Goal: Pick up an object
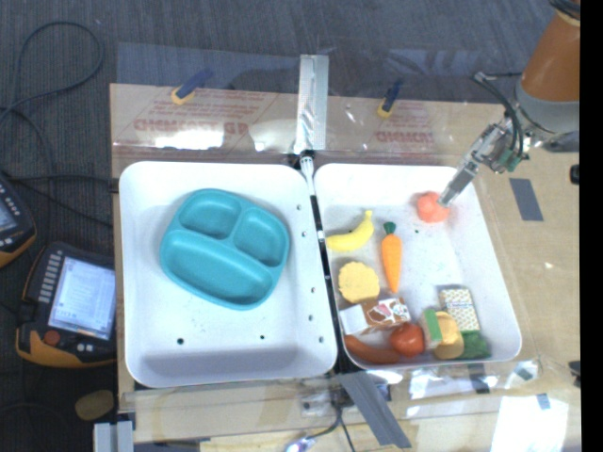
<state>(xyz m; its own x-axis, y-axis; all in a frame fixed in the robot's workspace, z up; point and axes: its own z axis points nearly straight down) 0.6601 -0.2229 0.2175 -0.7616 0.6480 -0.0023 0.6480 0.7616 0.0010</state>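
Observation:
The right bin [495,252] holds several toy foods. A salmon-pink round piece [431,209] lies near its far right corner. My gripper [451,193] reaches in from the upper right, its tip just at that piece's upper right edge, touching or nearly so. Nearer the bin's middle lie a yellow banana [350,237], an orange carrot [391,258] and a round yellow biscuit [358,282]. Along the near wall sit a small carton [380,314], a red tomato [407,339], a brown sausage [370,351], a patterned packet [458,307] and yellow and green pieces [452,340].
A teal divided plate [226,246] lies in the left bin [141,328]. The ridge [318,252] between the two bins runs down the middle. A handheld pendant [71,304] and cables rest on the floor at the left.

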